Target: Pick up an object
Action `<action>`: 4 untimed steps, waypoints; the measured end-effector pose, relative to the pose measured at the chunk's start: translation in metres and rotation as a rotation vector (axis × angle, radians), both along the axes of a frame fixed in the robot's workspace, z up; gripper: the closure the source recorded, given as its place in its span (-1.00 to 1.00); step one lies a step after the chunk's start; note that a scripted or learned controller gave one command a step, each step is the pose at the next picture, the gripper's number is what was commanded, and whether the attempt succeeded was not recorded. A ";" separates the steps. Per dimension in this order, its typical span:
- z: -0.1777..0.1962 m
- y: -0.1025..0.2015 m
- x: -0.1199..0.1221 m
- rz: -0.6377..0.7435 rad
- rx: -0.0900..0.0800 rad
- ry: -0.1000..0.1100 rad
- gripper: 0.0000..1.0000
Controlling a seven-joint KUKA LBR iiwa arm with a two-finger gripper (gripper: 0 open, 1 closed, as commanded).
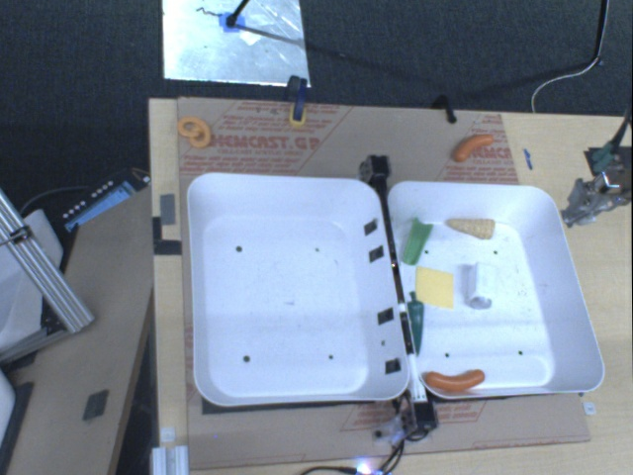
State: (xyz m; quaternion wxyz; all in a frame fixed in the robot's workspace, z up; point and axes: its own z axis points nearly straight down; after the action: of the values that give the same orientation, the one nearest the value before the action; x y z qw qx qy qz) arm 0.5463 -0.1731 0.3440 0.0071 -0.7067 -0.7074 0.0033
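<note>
1. Overhead, the gripper (596, 188) sits at the far right of the bench, outside the right bin's (572, 265) right rim and level with that bin's upper corner; whether it is wide or narrow cannot be told, and nothing shows in its grasp.
2. Every pickable thing inside a bin lies in the right bin; the left bin (213, 206) touches it along the centre divider.
3. Against the right bin's left wall: one light green piece (416, 241) tilted near the upper part, and one dark green piece (415, 323) lower down, both close to the divider.
4. Toward the right bin's middle: one yellow square block (435, 287) and, just beside it on the right, one pale grey cylinder (479, 285), with open white floor to the cylinder's right.
5. Near the right bin's upper rim: one tan cone-shaped piece (471, 228), with some room around it.
6. On the right bin's lower rim: one orange sausage-shaped toy (454, 380).
7. Beyond the right bin's upper rim, on the cardboard: a second orange sausage-shaped toy (473, 146).
8. Well to the left of that, past the left bin's top corner: one orange ring (194, 132).
</note>
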 end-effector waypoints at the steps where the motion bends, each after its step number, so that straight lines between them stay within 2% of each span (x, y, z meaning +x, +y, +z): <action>1: 0.152 -0.035 0.039 0.003 -0.014 -0.035 1.00; 2: -0.014 0.025 -0.001 0.007 0.001 0.000 1.00; 3: -0.064 0.134 0.054 0.015 -0.001 -0.014 1.00; 4: -0.027 0.214 0.102 0.012 -0.002 -0.024 1.00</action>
State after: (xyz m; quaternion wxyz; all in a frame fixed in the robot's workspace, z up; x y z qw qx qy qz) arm 0.6481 0.0408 0.3168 -0.0020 -0.7024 -0.7118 -0.0044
